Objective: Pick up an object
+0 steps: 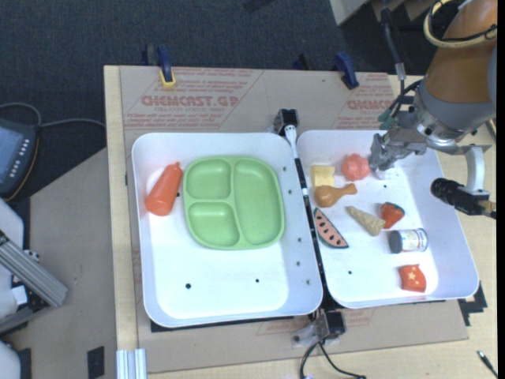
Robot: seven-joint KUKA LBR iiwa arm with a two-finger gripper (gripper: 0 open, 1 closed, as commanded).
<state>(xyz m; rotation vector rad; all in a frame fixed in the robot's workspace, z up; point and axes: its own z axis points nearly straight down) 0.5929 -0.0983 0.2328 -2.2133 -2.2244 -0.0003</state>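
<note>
The gripper [382, 161] hangs low over the upper part of the right-hand white plastic bin [450, 275], just right of a small round pink toy ball [355, 166]; how wide it stands, and whether it has hold of anything, I cannot tell at this slant.

The pink ball is the nearest candidate to lift. It lies near the bin's back wall, just above a tan toy chicken drumstick [336, 194] and beside a pale yellow block like a cheese cube [322, 175]. It looks light and probably hard, smooth plastic, so it may roll or squirt out under a pinch; the safest hold would be straight across its widest part, from directly above.

Further out lie a cream wedge-shaped cone [364, 219], a red strawberry-like piece [392, 214], a watermelon slice [329, 230], a small tin can on its side [407, 241] and a red block [412, 277].

In the left bin [229, 298] sit a green divided plate [234, 202] and an orange toy bottle [164, 189]. Both bins rest on the board-covered table [118, 212].
</note>
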